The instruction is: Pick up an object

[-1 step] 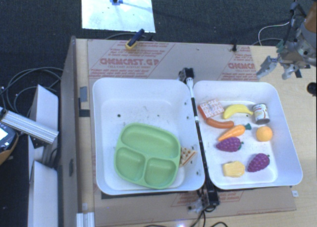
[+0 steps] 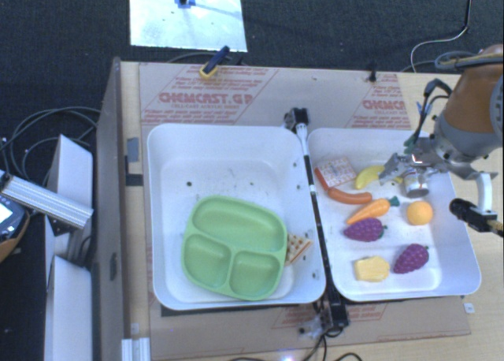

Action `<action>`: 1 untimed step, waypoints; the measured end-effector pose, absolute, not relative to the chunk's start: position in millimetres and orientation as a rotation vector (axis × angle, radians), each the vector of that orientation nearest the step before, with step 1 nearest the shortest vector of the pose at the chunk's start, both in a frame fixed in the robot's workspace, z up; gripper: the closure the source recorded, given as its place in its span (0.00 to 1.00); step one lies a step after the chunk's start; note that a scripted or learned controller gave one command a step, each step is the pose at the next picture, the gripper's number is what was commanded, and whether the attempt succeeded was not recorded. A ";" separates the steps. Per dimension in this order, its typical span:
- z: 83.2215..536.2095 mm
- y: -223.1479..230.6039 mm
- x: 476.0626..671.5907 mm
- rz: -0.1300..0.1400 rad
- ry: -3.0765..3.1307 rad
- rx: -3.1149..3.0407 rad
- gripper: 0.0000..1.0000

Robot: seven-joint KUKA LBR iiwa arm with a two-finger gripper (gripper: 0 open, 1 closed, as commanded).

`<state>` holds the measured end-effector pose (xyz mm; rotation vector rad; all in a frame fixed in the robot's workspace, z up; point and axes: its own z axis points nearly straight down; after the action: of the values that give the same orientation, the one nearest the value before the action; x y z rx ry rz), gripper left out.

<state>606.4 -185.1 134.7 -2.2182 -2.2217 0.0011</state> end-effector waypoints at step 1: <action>94.8 -111.0 585.4 -0.010 -2.230 -2.225 0.00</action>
<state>585.4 -111.0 94.8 -2.2248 -2.2300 -0.0104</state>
